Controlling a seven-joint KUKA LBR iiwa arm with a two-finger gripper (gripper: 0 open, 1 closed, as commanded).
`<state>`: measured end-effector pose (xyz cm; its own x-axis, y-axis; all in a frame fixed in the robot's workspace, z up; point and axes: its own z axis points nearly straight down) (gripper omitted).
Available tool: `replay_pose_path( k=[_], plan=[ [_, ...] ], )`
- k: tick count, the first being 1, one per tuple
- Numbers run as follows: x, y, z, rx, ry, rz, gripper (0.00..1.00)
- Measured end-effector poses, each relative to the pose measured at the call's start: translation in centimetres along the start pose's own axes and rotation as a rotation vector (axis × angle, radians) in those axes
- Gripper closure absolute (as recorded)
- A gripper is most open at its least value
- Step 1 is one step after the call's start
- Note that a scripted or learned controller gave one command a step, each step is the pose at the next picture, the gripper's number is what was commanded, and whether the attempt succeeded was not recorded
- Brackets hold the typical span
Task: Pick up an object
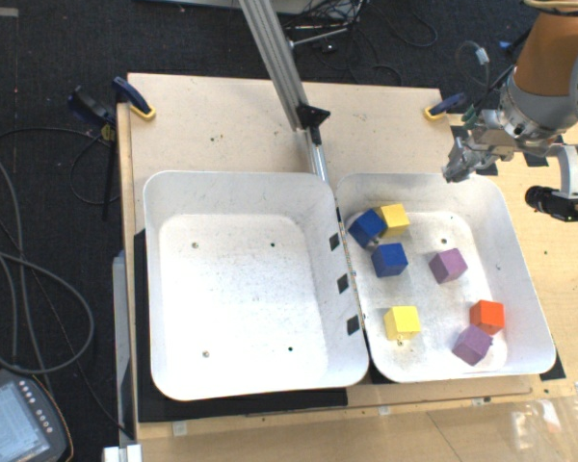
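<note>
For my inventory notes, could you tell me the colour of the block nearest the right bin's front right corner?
Purple block, seen best in the camera view.

No legible text, label, brand name, number or sign appears on any surface.

The screen (14, 422) of the handheld unit beside the front left corner of the bench (231, 123) shows pale rows that may be lines of text; they are too small and blurred to read.

The small dark rectangular marks (346, 282) where the left bin (164, 200) and the right bin (506, 229) meet carry no characters that can be made out.

The coloured blocks (390, 258) in the right bin have plain faces with no print.
</note>
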<state>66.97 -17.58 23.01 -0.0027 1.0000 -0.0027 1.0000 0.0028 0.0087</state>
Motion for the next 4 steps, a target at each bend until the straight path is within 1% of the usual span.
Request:
replay_pose_path(
  k=[1, 2, 3, 4],
  plan=[
    [0.0, 0.2, -4.0, 0.002, 0.001, 0.0, 1.0],
    [4.7, -2.4, -4.2, 0.01, 0.004, -0.004, 1.0],
    [10.7, -4.4, -4.0, 0.009, 0.005, -0.006, 1.0],
    [15.9, -5.4, -4.0, 0.01, 0.005, -0.005, 1.0]
  ],
)
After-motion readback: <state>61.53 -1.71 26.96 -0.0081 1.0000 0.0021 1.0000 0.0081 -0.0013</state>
